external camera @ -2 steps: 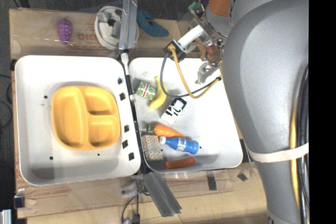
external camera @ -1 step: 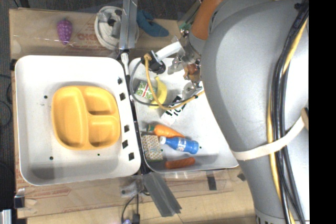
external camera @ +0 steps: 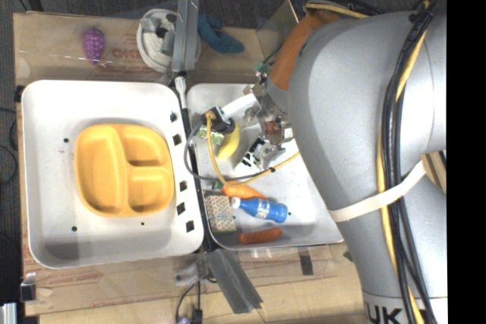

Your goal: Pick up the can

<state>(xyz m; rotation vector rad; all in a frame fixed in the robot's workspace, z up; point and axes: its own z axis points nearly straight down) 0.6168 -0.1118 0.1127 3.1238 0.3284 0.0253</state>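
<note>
I see even bright overhead light, mild glare on the white bins [external camera: 45, 99], soft shadows, slightly soft focus throughout

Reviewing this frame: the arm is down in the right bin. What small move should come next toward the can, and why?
Probably lift the hand slightly and re-aim. It sits low in the right bin among the banana, blue bottle and other clutter, and I cannot single out a can there from this view.

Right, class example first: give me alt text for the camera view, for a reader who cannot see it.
A grey robot arm reaches from the right over the right white bin, which holds a blue bottle, a banana and other clutter. The left white bin holds a yellow divided tray.
</note>
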